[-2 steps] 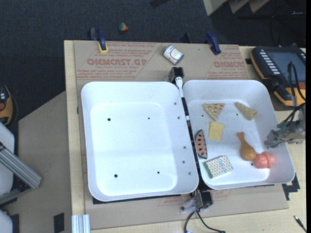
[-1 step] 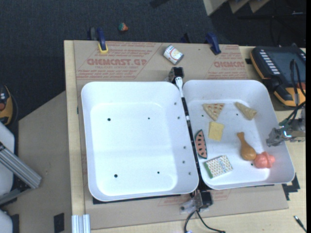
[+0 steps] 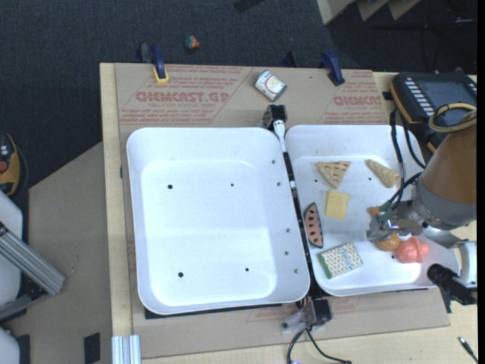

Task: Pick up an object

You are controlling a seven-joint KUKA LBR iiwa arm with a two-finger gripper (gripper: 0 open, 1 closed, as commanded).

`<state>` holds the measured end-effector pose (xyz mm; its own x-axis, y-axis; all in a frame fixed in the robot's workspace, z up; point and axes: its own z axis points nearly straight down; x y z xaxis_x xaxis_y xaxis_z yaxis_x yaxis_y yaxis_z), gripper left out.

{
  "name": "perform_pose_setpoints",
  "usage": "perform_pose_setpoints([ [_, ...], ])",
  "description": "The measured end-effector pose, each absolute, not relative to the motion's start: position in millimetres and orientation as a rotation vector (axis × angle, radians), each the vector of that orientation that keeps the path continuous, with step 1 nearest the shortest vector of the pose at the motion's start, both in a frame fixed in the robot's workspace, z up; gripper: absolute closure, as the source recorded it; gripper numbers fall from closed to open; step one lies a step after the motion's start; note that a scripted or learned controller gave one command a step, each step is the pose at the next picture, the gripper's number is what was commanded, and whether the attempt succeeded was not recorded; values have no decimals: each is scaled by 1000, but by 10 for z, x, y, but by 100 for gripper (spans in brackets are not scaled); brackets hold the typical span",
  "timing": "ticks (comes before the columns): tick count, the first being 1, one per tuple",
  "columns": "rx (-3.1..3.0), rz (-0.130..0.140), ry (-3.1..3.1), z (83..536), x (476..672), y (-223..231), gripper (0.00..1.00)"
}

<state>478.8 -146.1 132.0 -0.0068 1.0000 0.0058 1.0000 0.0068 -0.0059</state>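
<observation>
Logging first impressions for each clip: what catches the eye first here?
The grey arm with its orange band reaching in from the right, its gripper low over an orange toy and a pink one. All the toy food sits in the right bin, beside the left bin.

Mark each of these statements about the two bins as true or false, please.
1. The watermelon slice lies in the right bin. True.
2. The yellow block lies in the left bin. False: it lies in the right bin, below the triangular cracker.
3. The tool is over the right bin. True.
4. The pink object lies at the right bin's far edge. False: it lies near the near edge, beside the tool.
</observation>
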Motion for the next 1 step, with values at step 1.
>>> perform_pose_setpoints([
  [1,-2234,-3,-2227,2198,4947,-2096,100],
])
